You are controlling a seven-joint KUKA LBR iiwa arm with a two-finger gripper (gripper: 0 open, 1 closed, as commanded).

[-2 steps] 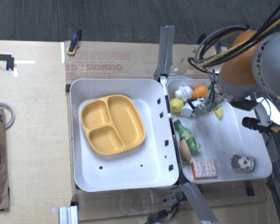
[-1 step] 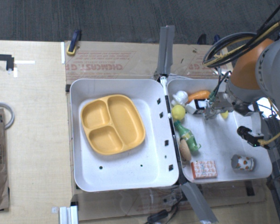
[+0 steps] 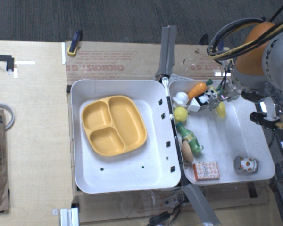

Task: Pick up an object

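Honestly, I cannot tell how my jaws (image 3: 216,99) stand, low in the right bin (image 3: 236,135) among the carrot (image 3: 196,89), lemon (image 3: 180,113) and neighbours; crowding could spoil any grab.

Grey arm (image 3: 276,55), orange band above wrist; black and yellow cables looped overhead; black fittings along side.

Dark grey carpet (image 3: 108,11) lies beyond a pale wooden bench (image 3: 30,126). Printed brown cardboard (image 3: 113,60) covers the bench's far edge.
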